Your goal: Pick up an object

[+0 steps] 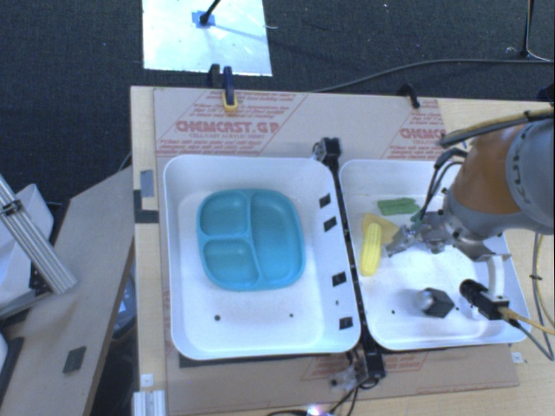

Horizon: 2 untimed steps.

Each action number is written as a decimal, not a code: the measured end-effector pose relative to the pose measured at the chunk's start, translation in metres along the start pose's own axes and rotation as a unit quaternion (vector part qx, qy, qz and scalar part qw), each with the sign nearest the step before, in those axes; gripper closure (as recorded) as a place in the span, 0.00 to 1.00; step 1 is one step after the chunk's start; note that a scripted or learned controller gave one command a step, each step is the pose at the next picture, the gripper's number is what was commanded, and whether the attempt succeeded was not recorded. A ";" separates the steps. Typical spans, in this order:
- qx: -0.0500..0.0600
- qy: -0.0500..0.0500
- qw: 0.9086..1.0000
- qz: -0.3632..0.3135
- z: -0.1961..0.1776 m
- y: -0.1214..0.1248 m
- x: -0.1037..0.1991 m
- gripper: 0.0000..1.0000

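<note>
I locate the yellow toy corn cob (371, 243) in the right bin (399, 323), near its left wall and just beside the pincer (402, 241), whose state I cannot tell; I judge the cob light, stiff and slick, best gripped across its middle.

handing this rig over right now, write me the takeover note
Gripper: low in the right bin, right beside the yellow corn; no grasp visible.
Things: the corn lies near that bin's left wall, green piece behind it, small dark block toward the front. Blue divided plate sits in the left bin.
Done: nothing lifted.
Left: grasp one object, likely the corn, and raise it.
</note>
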<state>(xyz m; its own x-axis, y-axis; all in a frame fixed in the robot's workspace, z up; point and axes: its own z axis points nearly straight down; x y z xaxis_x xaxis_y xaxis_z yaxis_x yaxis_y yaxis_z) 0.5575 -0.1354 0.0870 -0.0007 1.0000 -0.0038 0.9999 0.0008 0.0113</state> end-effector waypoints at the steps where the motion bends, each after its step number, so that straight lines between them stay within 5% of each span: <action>1: 0.003 0.001 1.000 0.000 -0.009 -0.002 0.001 1.00; 2: 0.003 0.001 1.000 -0.001 -0.054 0.004 -0.004 1.00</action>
<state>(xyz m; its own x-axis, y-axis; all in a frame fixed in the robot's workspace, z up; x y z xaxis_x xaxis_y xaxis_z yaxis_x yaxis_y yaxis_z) 0.5605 -0.1390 0.1407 -0.0035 1.0000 -0.0015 1.0000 0.0035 0.0059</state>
